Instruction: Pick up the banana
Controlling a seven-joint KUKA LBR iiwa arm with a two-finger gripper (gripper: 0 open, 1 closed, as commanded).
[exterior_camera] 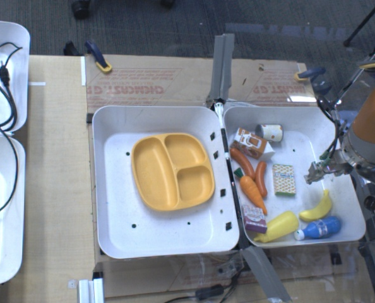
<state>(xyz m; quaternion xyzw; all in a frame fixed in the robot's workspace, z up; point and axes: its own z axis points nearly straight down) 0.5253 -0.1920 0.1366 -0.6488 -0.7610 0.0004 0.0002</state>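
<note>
The yellow banana (318, 208) lies in the right bin (301, 117), near its front right corner, just above a blue bottle (318, 228). My gripper (314, 172) hangs over the right side of that bin, a little behind and above the banana, with nothing seen between its fingers. The arm comes in from the right edge with its orange band at the top.
In the right bin lie a yellow squeeze bottle (277, 226), a carrot (253, 194), sausages (243, 161), an orange carton (250, 142), a small can (270, 132), a green-white packet (283, 179) and a pink packet (254, 218). The left bin (112, 188) holds a yellow divided plate (172, 170).
</note>
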